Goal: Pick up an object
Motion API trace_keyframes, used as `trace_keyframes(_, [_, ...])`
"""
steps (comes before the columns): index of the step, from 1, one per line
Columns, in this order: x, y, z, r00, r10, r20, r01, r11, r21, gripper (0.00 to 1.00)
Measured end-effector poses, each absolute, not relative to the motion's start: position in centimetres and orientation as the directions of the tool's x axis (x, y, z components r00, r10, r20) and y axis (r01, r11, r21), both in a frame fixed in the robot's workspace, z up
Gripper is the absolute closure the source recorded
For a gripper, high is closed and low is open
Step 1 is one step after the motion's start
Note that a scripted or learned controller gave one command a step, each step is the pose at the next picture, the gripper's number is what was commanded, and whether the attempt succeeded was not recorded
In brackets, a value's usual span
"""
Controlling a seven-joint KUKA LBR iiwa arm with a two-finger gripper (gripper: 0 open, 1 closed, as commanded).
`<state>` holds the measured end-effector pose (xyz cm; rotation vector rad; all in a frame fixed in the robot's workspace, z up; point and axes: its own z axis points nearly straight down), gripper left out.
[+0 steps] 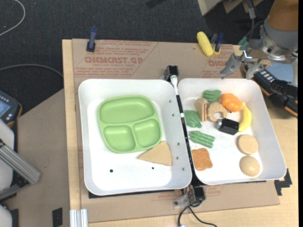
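My gripper (pixel 242 68) hangs over the back rim of the right bin (pixel 272 141), its fingers spread and nothing between them. Below it in that bin lie several toy foods. An orange (pixel 231 101) sits beside a yellow banana (pixel 245 117), with a black block (pixel 228 126) in front of them. Green pieces (pixel 201 138) lie toward the bin's left side, near a brown waffle (pixel 202 159). Two tan round buns (pixel 247 144) rest at the front right. In the left bin (pixel 90 126) there is a green divided plate (pixel 129 123) and a tan wedge (pixel 157 154).
A yellow clamp (pixel 204 43) and a blue clamp (pixel 91 39) grip the cardboard sheet behind the bins. A black hinge strip (pixel 179 109) runs between the two bins. Dark equipment (pixel 279 86) sits to the right of the gripper.
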<state>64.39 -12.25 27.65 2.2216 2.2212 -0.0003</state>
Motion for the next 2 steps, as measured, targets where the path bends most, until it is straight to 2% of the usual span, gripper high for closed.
trace_keyframes(1, [64.5,-12.2,28.8,-0.001,1.000,-0.001,1.000,0.001,0.004,1.00])
trace_keyframes(2, [57.8,-5.1,29.5,-0.006,1.000,0.004,1.000,0.006,-0.003,1.00])
